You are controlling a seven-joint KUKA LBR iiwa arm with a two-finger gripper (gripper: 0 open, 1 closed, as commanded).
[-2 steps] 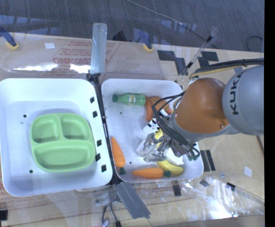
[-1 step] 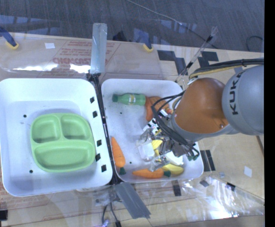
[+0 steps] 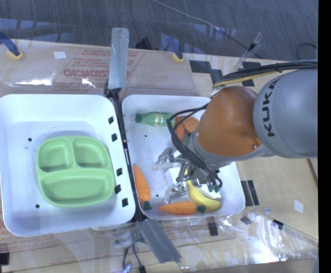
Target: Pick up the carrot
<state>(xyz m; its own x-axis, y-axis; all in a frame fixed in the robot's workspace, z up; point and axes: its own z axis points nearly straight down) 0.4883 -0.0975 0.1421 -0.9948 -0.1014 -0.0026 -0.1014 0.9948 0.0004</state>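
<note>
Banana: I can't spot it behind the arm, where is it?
In the right bin, near its front right corner, the banana lies just below the gripper, beside a carrot.

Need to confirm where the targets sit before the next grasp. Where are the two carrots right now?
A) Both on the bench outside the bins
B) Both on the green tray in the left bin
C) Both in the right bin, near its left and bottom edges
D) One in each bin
C: one carrot lies by the right bin's left wall, the other carrot along its bottom edge beside the banana.

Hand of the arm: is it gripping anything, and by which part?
Nothing is held: the hand hangs open over the right bin, fingers bare, beside the banana.
</note>
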